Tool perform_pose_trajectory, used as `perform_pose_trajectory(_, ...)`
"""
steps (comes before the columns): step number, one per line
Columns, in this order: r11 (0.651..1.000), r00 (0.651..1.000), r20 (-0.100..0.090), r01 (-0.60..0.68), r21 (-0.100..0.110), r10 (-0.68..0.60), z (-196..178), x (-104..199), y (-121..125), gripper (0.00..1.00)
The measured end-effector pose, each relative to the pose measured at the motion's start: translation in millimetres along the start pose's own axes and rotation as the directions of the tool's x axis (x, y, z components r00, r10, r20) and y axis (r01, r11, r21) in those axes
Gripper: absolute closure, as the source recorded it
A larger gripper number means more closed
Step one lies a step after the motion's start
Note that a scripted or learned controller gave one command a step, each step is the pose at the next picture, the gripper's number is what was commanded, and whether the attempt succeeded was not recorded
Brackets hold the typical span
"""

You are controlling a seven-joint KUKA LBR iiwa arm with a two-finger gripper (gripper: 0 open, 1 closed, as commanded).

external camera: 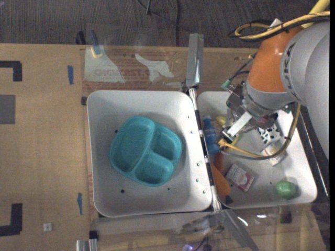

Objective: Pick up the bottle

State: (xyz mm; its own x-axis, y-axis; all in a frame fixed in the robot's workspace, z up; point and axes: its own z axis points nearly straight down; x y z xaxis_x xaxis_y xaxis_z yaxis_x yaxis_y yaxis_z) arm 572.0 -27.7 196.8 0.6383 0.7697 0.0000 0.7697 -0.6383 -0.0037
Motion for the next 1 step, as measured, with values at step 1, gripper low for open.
perform_pose_trajectory(1, 1.0, 1.0, 0.001, 0.0, 0.001, 0.0, 0.7, -0.1, -0.2, 0.0)
